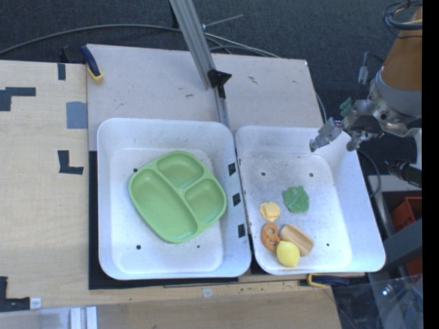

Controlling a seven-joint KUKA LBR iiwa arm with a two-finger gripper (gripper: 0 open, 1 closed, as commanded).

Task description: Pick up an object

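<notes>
Several toy foods lie in the right bin (322, 252): a green leafy piece (295, 199), a small yellow piece (270, 211), an orange pretzel (269, 236), a tan bun (298, 238) and a yellow lemon (288, 254). My gripper (337, 142) hangs over the bin's far right corner, well above and to the right of the food. Its fingers stand open with nothing between them.
A green divided plate (178, 195) lies in the left bin (110, 184). A slanted metal post (195, 36) rises behind the bins, and cables run along the back of the bench. A blue and yellow clamp (91, 62) sits at the far left.
</notes>
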